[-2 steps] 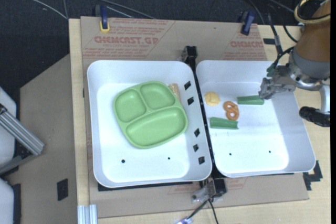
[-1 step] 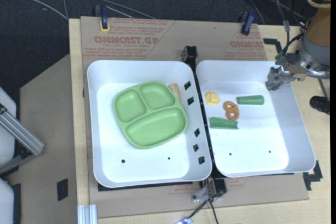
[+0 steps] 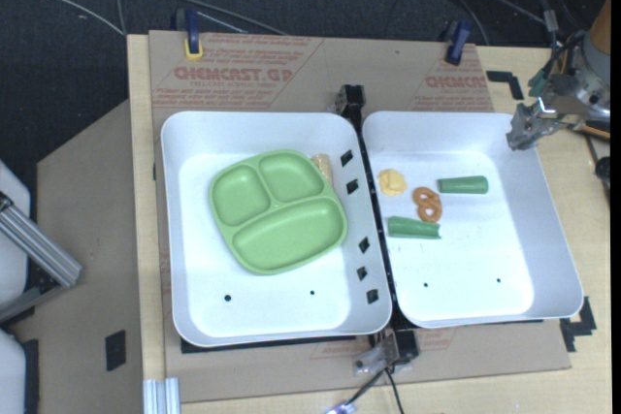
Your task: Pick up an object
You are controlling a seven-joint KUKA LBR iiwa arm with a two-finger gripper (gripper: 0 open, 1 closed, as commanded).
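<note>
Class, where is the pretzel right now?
The pretzel lies in the right bin, between the yellow piece and the green pod.

Green divided plate [image 3: 279, 223]: matt plastic. White bins [image 3: 194, 286]: smooth, slightly glossy plastic. Bench board [image 3: 146, 111]: matt brown cardboard.

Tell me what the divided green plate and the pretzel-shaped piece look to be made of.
Green plate: probably moulded plastic, matte with a soft sheen, uniform colour, rounded compartment ridges. Pretzel piece: likely plastic toy food, smooth orange-brown loops; too small to be sure.
</note>
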